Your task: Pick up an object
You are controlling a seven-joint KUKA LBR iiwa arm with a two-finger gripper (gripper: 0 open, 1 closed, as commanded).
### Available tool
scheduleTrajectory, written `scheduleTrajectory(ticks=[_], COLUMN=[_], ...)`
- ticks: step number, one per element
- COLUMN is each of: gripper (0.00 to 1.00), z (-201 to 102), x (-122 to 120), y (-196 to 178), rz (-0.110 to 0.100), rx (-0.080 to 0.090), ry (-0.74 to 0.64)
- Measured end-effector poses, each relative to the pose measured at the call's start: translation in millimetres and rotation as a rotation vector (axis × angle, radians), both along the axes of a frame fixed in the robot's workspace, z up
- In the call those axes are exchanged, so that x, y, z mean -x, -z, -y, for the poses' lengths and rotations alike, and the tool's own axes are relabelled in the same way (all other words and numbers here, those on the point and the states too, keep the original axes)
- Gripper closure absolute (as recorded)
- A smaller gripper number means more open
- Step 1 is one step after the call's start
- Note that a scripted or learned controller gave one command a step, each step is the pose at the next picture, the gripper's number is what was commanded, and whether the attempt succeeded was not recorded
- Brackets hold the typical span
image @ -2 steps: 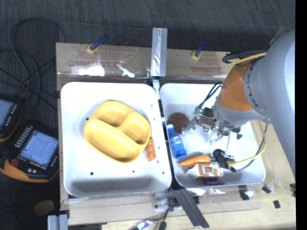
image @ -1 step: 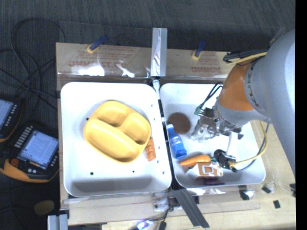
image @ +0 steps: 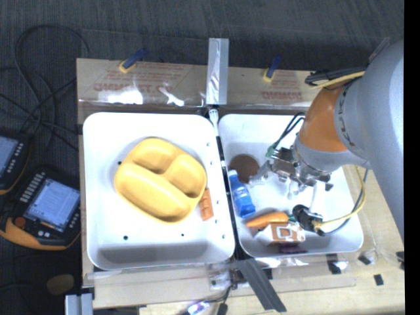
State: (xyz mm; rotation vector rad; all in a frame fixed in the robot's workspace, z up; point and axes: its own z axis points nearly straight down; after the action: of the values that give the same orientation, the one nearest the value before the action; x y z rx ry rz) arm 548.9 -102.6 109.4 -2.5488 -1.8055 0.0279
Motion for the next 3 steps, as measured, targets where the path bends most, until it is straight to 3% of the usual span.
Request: scheduleTrajectory(ticks=[1,2,3], gripper=[1.00,0.00,0.00], z=[0,0,2], x=[2,2,55], y=[-4,-4,20], rz=[-0.009,-0.009,0.045], rx=[-0.002,-0.002,0.010], ry=[-0.003,-0.004,-0.190])
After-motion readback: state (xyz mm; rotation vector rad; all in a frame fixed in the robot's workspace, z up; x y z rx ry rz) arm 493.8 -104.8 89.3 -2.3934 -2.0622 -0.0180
